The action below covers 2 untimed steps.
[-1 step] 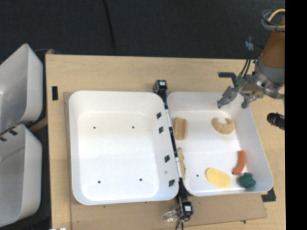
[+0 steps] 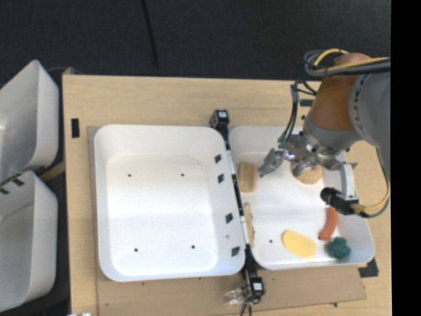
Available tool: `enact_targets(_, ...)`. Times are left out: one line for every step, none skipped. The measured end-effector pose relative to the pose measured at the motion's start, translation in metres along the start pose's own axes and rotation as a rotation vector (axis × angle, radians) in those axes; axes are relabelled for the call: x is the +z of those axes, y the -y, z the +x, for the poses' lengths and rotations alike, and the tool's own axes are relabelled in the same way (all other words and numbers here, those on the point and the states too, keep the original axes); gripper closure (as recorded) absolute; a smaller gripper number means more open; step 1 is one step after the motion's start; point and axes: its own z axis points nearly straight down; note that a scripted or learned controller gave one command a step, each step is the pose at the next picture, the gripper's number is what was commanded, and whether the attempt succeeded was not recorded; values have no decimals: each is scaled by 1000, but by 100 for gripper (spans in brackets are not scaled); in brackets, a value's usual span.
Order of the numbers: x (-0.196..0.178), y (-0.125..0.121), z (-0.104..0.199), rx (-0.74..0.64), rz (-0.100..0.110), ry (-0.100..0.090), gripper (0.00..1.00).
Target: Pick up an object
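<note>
Camera view shows the end effector [image 2: 284, 160] spread open, the tan rounded block [image 2: 247, 176] lying just left of it, upright long axis.

No readable text, labels or numbers anywhere (black clips on bin rims blank).

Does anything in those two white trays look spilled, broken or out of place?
Nothing stands out. A tan block, yellow piece, orange piece and green piece lie loose in the right bin. Both bins sit level and look undamaged.
</note>
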Motion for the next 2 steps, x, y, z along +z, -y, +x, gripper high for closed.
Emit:
enact_targets(52,-14,-113,11,-18,8,0)
enact_targets(35,-18,-112,4,-28,16,100)
